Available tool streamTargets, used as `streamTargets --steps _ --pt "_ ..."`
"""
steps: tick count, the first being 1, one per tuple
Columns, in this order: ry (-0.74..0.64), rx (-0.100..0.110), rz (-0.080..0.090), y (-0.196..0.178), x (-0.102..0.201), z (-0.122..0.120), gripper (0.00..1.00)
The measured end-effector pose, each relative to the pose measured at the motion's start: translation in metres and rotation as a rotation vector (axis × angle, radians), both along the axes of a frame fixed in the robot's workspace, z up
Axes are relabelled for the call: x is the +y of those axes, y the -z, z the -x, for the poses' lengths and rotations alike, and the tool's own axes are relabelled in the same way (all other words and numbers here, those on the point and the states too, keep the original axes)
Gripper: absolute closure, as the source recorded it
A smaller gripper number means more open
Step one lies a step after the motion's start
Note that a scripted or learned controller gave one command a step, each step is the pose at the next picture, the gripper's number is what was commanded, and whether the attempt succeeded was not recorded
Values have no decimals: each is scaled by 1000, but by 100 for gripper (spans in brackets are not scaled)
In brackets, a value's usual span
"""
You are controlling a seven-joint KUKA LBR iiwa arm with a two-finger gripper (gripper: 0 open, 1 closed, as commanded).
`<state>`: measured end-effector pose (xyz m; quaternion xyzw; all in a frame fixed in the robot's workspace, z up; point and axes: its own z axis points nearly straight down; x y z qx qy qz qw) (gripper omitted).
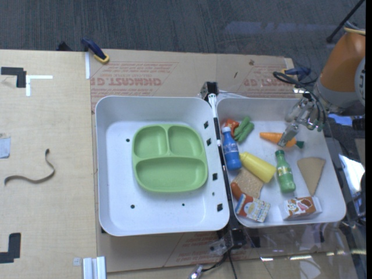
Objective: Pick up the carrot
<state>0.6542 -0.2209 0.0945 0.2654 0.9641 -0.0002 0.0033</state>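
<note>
While lowering over carrot (273, 137) in right bin (334, 173) | gripper (289, 137) touching its right end, finger spread unclear | positioned for grasp

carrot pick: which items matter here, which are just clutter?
Job: carrot, gripper, right bin.
Clutter: green plate, blue bottle, green bottle, yellow bottle, wedge, carton.

A robot test lab. Two white bins (104, 173) sit on a cardboard sheet (145, 77) clamped (96, 50) to a plywood bench (40, 127) over grey carpet (174, 16). Toy food (256, 166) fills one bin, with cables (215, 260) trailing at the front.
</note>
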Motion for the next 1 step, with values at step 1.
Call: streamTargets --steps 1 --pt "-3 -7 4 -12 0 -2 100"
